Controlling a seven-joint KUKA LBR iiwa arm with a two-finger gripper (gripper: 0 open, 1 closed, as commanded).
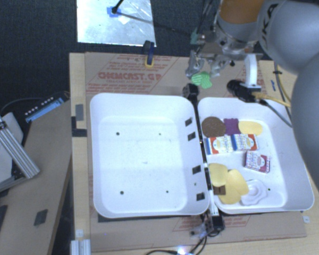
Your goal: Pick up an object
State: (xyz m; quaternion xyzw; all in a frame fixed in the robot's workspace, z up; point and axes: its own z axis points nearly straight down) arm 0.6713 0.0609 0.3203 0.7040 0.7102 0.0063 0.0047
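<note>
My arm (297,31) fills the upper right of the frame, grey with the orange band near the top edge. Under everything lies a cardboard sheet (127,73). On it, the left bin (143,102) takes the middle of the frame and the right bin (292,153) sits against it toward the right edge. A shiny sheet (114,15) lies in the upper left.

The right bin holds the smaller things: a printed carton (231,143), yellow chips (228,182) at its lower left corner, a brown disc (213,126), a yellow piece (251,127), a small pack (257,161), a white piece (254,194) and a purple piece (232,125).

My claw (204,72) hangs just above centre, over the far rim where the two bins meet. Its fingers look pinched on a small green piece (202,80) that shows between and just under the tips, apart from the other items.

By my judgement the pick is nearly made and the job now is to hold it. I should keep the squeeze steady and rise straight, without swinging, because so little of the piece seems to be in the pads. It looks wider than it is tall, with its long axis running roughly left to right in the frame, across my fingers. It is too small for me to tell which end points where.
</note>
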